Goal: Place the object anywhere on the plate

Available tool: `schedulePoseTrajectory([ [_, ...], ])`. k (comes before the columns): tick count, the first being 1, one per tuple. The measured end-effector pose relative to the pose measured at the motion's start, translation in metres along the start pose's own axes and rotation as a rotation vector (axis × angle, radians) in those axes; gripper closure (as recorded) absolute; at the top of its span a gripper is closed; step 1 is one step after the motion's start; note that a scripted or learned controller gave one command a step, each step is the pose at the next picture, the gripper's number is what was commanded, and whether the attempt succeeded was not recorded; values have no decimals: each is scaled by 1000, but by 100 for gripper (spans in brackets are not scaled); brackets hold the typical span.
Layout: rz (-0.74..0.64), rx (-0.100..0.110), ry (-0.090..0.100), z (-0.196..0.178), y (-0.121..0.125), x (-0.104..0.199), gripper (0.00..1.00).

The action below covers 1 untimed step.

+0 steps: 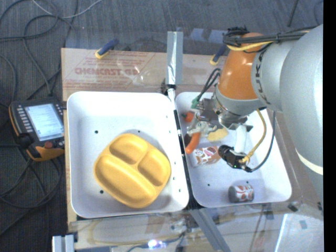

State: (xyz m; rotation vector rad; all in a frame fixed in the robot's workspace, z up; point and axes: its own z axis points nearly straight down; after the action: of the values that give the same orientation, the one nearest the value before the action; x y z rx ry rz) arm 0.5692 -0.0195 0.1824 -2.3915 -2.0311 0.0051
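A yellow divided plate (133,170) lies in the left bin (84,114). My gripper (202,124) is down in the right bin (273,185), near its left wall, under the orange wrist band. Around it lie several small objects: an orange carrot-like piece (192,140), a pale yellow piece (217,135), a red and white packet (205,155) and a small red item (189,116). The wrist hides the fingertips, so nothing can be seen held between them.
A small can (241,193) lies on its side near the right bin's front edge. A black cable loops over the right bin (251,161). A teach pendant (38,125) sits left of the bench. The divider wall (178,140) separates both bins.
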Motion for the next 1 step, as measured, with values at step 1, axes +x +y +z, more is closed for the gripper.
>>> schedulePoseTrajectory([
  [1,-236,-2,-1,-7,-26,51,100],
])
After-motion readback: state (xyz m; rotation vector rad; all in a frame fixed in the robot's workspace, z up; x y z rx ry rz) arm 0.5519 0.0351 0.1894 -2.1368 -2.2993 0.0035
